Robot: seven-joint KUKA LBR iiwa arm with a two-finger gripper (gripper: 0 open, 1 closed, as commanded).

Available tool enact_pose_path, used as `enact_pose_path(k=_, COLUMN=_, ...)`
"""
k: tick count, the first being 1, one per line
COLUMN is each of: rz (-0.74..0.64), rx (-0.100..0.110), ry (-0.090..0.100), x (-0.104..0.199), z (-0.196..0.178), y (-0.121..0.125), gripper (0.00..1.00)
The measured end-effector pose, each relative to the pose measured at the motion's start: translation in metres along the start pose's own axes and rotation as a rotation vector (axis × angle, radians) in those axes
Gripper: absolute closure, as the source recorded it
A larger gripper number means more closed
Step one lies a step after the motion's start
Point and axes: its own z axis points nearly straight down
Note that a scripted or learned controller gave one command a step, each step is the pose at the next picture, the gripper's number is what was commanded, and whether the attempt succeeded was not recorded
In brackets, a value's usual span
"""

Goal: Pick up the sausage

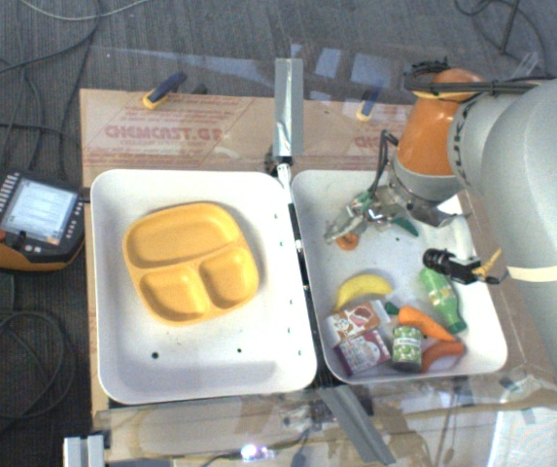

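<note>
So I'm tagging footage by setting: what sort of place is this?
Likely a robotics lab bench: a grey arm reaches over two white bins, toy food fills one, and a teach pendant lies on carpet strewn with cables.

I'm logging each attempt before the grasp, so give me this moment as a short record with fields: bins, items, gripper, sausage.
left bin: holds a yellow divided tray
right bin: banana, carrot, green bottle, small can, red packet, sausage
gripper: low over the right bin's far part, near a small orange piece
sausage: at the bin's near right corner, beside the can, apart from the gripper
</note>
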Motion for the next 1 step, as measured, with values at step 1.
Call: enact_pose_path(k=1, rz=-0.155, rx=-0.005, ry=-0.001, x=0.0121, z=-0.001, y=-0.0179, gripper=0.0)
